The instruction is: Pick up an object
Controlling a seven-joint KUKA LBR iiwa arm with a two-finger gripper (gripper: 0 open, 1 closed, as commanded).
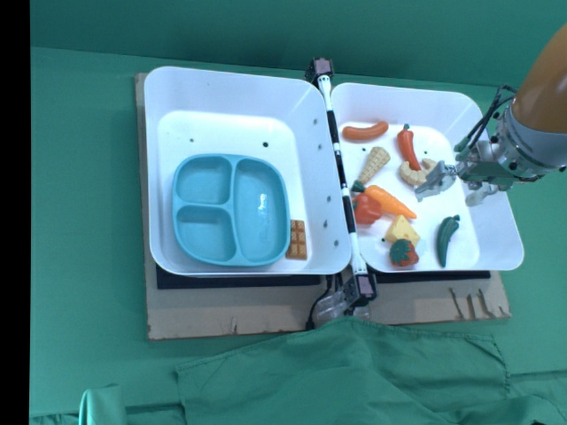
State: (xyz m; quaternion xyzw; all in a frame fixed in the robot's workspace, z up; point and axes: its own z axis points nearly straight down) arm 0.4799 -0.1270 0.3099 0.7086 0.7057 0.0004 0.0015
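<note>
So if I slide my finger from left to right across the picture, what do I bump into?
Blue plate → brown waffle → the bar between the bins → orange carrot → green pepper → the robot's gripper.

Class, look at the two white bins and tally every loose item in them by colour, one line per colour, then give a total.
Red: 3 - plastic sausage, chilli pepper, strawberry
Orange: 2 - plastic carrot, bell pepper
Yellow or tan: 3 - cone, cheese wedge, curled pastry piece
Brown: 1 - waffle block
Green: 1 - chilli pepper
Blue: 1 - divided plate
Total: 11
</note>
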